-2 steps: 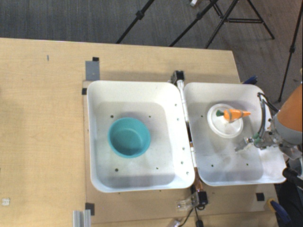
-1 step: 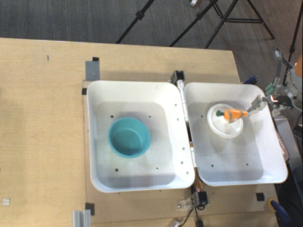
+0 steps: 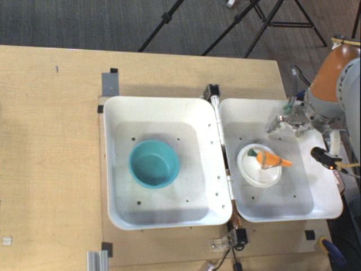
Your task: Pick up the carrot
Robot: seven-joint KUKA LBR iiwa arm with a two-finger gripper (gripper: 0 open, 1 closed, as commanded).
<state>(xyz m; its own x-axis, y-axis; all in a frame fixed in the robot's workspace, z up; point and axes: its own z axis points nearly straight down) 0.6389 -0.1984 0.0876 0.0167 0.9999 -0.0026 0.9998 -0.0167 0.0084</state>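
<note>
The orange carrot (image 3: 272, 161) with a green stub lies on a small white bowl (image 3: 256, 171) in the middle of the right bin (image 3: 293, 208). Its tip points right. My gripper (image 3: 286, 122) hangs over the bin's far right part, above and to the right of the carrot and apart from it. Nothing shows in its grasp. The grey arm with its orange band (image 3: 330, 78) comes in from the right edge.
A teal bowl (image 3: 154, 163) stands in the left bin (image 3: 118, 208). The two bins meet at a clamped rim (image 3: 221, 151). A black cable end (image 3: 324, 157) hangs over the right bin's right wall. Bare wooden bench lies to the left.
</note>
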